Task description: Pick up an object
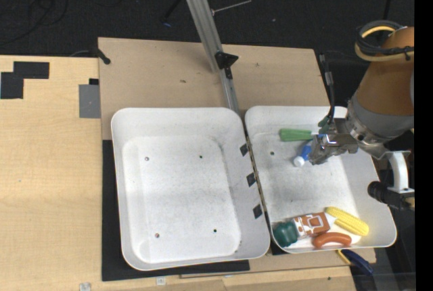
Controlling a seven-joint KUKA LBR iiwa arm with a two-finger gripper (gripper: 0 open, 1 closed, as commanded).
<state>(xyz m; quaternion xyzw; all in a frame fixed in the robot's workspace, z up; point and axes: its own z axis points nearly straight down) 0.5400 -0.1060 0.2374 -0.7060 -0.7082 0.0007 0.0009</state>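
Two white bins side by side on the bench. Left bin [128,147]: bare floor with a few small dark dots. Right bin [298,191]: holds all the loose things.

Arm [385,90] comes in from the right, grey with an orange band, wrist bent down over the far right part of the right bin. Gripper [323,147] sits low over the bin floor, just right of a small blue and white thing. Whether its fingers are wide or narrow I cannot tell; metal parts blur together there. Nothing clearly seen between them.

Green piece [295,135]: lies flat, long axis left to right, at the far side of the right bin, its right end close to the gripper; touching or not, cannot tell.

Blue-white piece [302,156]: small, tilted, white end toward the near left, just beside the gripper on its left.

Near edge of the right bin, a cluster lying close together:
- dark green lump [285,233], leftmost, at the near left corner
- small carton [312,223], white with orange-brown print, right of the lump
- orange ring-like piece [332,240], nearest the rim
- yellow corn cob [348,221], rightmost, slanted.

Cluster is well apart from the gripper.

Metal rail [203,26] slants from the far side down to the join between the bins.
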